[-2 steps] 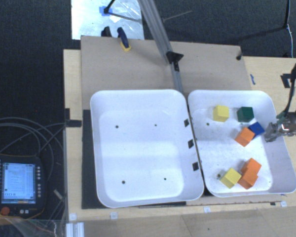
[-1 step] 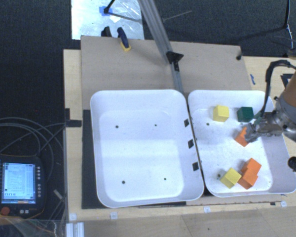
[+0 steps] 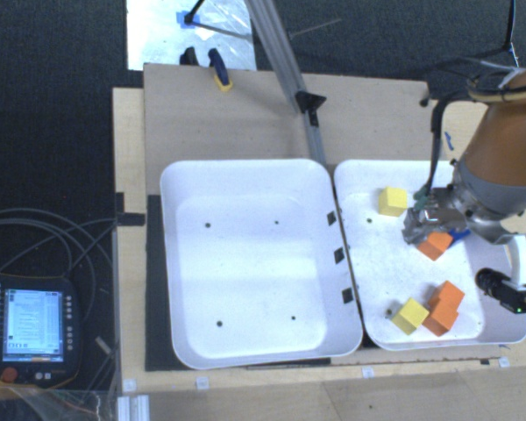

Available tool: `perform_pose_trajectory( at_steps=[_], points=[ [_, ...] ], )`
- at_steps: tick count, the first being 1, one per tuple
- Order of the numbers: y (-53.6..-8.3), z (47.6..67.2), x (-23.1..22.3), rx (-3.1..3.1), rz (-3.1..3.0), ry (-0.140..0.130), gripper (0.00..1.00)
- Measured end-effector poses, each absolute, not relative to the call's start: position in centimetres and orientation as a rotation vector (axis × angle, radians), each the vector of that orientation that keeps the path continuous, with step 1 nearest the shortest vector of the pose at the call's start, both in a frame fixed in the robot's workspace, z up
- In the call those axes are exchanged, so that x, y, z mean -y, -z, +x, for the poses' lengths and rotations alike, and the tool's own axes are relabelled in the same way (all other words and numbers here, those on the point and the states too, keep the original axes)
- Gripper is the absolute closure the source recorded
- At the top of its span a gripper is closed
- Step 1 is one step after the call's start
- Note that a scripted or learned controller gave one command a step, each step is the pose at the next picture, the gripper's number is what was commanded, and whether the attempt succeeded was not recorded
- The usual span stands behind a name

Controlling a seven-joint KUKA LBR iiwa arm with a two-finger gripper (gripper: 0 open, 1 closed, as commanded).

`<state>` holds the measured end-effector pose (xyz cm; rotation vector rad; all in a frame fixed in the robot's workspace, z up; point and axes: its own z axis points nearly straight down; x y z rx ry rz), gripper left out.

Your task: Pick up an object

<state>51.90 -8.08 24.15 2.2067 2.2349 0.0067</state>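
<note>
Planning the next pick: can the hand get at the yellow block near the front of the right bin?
Probably yes. The yellow block lies uncovered, though an orange block touches its right side, crowding a grasp there.

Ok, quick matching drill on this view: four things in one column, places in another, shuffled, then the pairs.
Things:
1. yellow block
2. orange block
3. yellow and orange cluster
4. teach pendant

Places:
A. near front edge of the right bin
B. off the bench, at the view's lower left
C. right by the tool, mid right bin
D. rear part of the right bin, left of the tool

Pairs: 1-D, 2-C, 3-A, 4-B
</note>
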Motion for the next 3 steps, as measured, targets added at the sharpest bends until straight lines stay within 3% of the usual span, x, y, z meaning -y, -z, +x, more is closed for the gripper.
perform_pose_trajectory(
  at_steps=[3],
  points=[
    [-23.7,52.9,-7.4,-2.234,2.211,-0.003,1.00]
  ],
)
